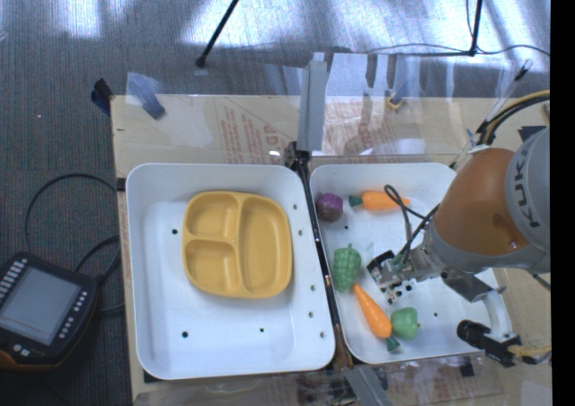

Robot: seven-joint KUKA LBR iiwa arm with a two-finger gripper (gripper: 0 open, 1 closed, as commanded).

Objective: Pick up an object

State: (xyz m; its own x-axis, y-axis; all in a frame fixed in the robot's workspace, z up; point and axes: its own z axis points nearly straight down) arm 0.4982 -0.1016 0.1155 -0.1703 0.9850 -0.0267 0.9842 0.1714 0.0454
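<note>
We see our gripper (388,271) low in the right bin (431,184) beside the carrot (372,310); nothing lifted yet; whether it grips anything, we cannot tell.

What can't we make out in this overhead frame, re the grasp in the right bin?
- Two-finger gripper: small, dark and cluttered in the camera view; open or shut cannot be told, nor whether it touches anything.
- Right white bin: its right side is covered by the grey arm with orange band.
- Orange plastic carrot and green bumpy toy vegetable beside the gripper: contact with it unreadable.
- Arm base: cut off by the right edge.
</note>
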